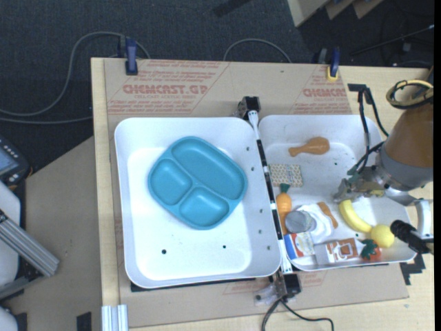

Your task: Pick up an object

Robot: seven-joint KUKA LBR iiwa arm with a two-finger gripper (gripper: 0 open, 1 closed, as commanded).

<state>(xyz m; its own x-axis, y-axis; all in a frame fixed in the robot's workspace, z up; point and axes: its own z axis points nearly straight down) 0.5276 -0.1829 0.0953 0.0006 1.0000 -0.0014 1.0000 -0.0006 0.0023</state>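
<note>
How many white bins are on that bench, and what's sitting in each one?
2. The left bin holds a blue divided plate. The right bin holds toy food, including a banana, with the claw hanging over it.

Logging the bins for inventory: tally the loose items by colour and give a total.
Blue: 1, the divided plate
Yellow: 2, banana and lemon
Orange: 1, carrot
Tan: 1, drumstick
Grey: 1, round lid
Red and white: 1, carton
Total: 7, small bits left out
</note>
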